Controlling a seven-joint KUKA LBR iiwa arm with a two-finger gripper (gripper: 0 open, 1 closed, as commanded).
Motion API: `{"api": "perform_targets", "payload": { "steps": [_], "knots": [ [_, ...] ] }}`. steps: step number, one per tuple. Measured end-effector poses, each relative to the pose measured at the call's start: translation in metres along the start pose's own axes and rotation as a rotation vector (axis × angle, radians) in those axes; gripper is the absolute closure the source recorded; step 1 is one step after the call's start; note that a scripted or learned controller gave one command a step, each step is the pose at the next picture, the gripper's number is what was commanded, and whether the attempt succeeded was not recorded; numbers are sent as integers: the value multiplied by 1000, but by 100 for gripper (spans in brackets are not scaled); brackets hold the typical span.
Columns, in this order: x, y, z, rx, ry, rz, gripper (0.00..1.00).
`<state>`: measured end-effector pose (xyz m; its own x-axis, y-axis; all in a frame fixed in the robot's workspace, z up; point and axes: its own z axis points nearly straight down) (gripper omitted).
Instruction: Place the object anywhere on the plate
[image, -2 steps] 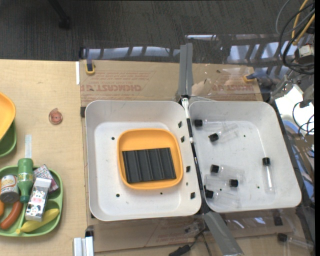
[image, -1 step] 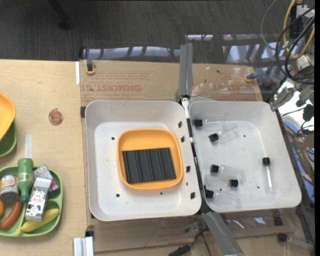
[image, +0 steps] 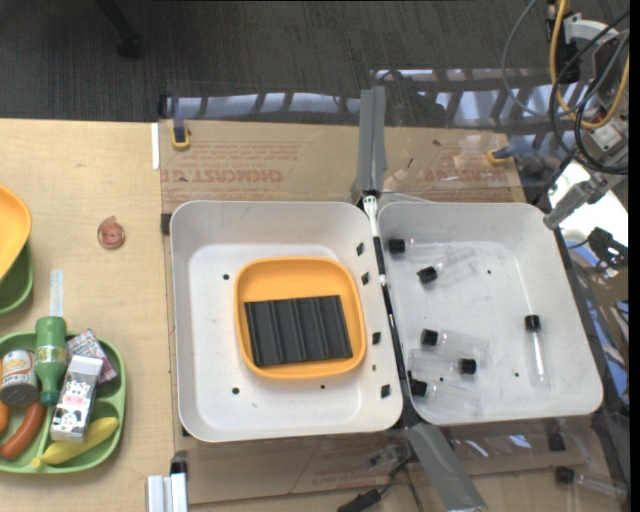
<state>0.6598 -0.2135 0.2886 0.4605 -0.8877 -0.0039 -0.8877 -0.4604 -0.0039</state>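
Note:
An orange plate (image: 295, 270) with rounded corners lies in the middle of the left white bin (image: 200, 300). A dark grey ribbed rectangular object (image: 300, 331) lies flat on the plate, inside its rim and covering most of its lower part. The right white bin (image: 560, 300) holds several clear vials with black caps, such as a vial (image: 536, 345) near its right wall and a black cap (image: 428, 273) at its upper left. A grey piece of the arm (image: 575, 198) pokes in above the right bin's far right corner.
A green tray (image: 100, 440) of toy food sits at the bottom left on the wooden table. A yellow bowl (image: 10, 235) is cut off by the left edge, and a small pink disc (image: 111, 233) lies nearby. Cables (image: 590, 70) hang at the top right.

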Motion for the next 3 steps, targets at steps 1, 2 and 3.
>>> {"api": "perform_targets", "payload": {
  "steps": [1, 2, 3],
  "knots": [
    [-3, -1, -19, 0, 0, -72, 0],
    [-3, -2, -22, -1, 1, -272, 0],
    [-2, -2, -24, -1, 1, -522, 0]
  ]
}}
